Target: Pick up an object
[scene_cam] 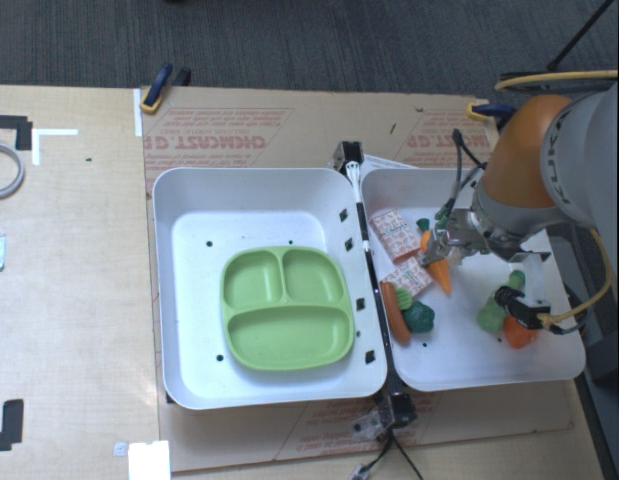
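You have the tool (447,242) low in the right bin (549,368), over a crowded patch: two patterned packets (401,248), a dark green lump (420,316) and an orange sausage-shaped piece (395,311) lie close along the bin's left wall. The carrot (441,271) sits at the fingertips, long axis slanting down-right; I cannot tell whether the fingers grip it. The left bin (179,368) carries a green divided plate (286,308). The arm hides the right bin's far corner.
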Controlling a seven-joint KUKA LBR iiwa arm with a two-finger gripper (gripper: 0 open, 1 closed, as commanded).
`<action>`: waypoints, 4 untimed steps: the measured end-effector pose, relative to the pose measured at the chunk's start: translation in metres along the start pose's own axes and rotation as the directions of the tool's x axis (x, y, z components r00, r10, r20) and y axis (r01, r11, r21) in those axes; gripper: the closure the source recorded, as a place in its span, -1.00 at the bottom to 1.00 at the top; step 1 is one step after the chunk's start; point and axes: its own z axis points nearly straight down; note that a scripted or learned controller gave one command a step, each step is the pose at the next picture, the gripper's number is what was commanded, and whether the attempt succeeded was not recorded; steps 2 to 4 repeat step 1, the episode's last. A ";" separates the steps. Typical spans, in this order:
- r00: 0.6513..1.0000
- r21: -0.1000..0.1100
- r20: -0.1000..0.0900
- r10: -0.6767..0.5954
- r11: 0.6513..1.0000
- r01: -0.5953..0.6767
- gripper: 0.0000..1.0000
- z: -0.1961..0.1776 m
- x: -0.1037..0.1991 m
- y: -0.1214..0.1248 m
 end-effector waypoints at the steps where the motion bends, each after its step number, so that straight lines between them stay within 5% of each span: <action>1: 0.988 -0.001 0.000 0.154 0.988 -0.154 1.00 -0.100 0.053 -0.009; 4: 0.988 -0.001 0.000 0.154 0.988 -0.154 1.00 -0.100 0.053 -0.009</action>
